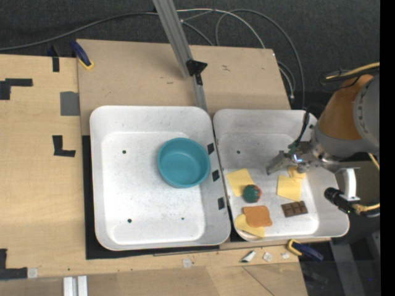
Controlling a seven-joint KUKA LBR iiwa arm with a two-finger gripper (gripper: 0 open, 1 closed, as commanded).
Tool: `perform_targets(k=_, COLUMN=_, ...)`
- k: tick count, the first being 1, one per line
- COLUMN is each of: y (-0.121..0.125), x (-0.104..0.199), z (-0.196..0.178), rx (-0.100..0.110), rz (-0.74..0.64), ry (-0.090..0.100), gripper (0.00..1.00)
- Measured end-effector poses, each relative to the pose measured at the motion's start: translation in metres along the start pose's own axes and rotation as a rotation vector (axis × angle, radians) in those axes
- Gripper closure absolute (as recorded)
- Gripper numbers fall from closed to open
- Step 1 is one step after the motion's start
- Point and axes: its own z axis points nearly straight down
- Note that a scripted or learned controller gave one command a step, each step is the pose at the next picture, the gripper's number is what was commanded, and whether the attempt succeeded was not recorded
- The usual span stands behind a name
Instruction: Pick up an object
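In the right-hand shallow white bin [247,125] lies a small cluster of toy-like pieces. A flat yellow square, pale like a cheese slice [290,187], rests toward the bin's right side, and the arm's two-finger gripper [285,163] hangs just above and to the left of it. One dark finger [276,163] slants out to the left over the bin floor; whether the fingers are spread or closed cannot be told from this angle, and nothing can be seen between them.

Just below the yellow square sits a small dark-brown ridged bar, like a chocolate piece [294,209]. To the left, a second yellow square slice [239,179] lies tilted, with a small round green ball-shaped object [251,193] touching its lower right corner. Below the ball, an orange-brown toast-like square [257,216] lies on top of a pale yellow flat piece [244,226] near the bin's front edge.

The left-hand shallow white bin [117,208] holds a round teal plastic bowl [182,161], upright, near its right wall.

The grey arm with its orange band [340,113] enters from the right. Both bins sit on a light wooden bench [37,165] marked with short black tape strips. Blue-and-yellow clamps [82,53] grip the board at the back left and front right. A grey metal post [173,23] and thin cables cross the dark floor behind. No brand, label or writing can be read anywhere.
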Motion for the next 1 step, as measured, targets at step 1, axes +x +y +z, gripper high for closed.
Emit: perform_targets(k=1, y=0.0004, x=0.0004, z=-0.0104, rx=0.0, rz=0.0, ry=0.0, gripper=1.0)
